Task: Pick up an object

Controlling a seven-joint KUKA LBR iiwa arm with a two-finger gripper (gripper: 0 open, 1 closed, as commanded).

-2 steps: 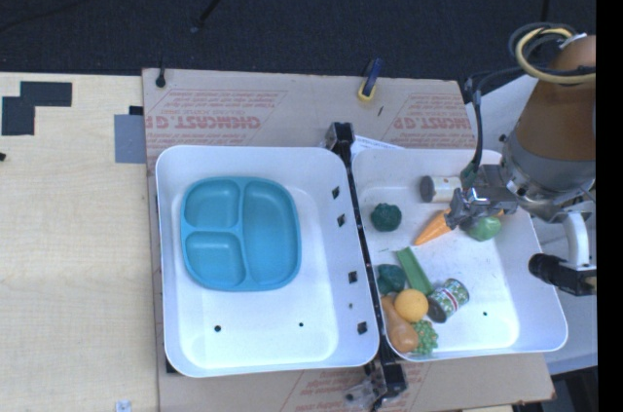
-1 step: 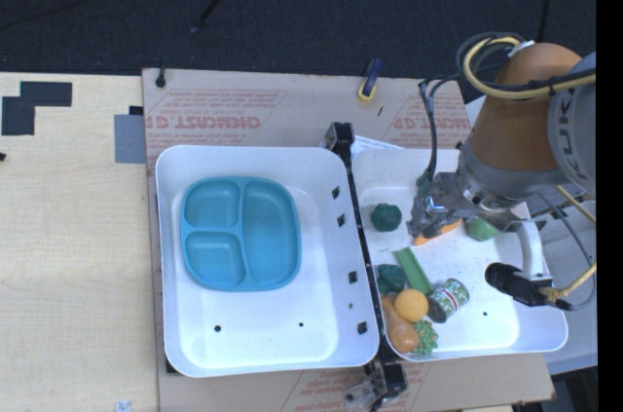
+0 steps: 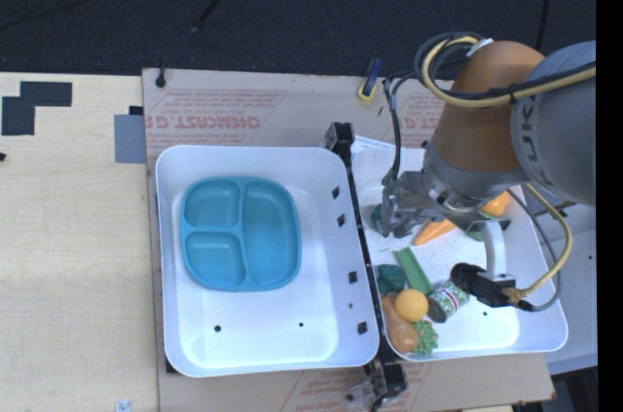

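While the pincer hangs low over the right shallow white bin, its state impossible to tell, a small orange carrot-shaped toy lies just beside it.

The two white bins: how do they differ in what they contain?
The left bin contains one blue divided plate, lying flat. The right bin contains several small toy foods crowded near its left wall, such as an orange ball and a green stick, and the arm reaches into it. Both bins are shallow and white.
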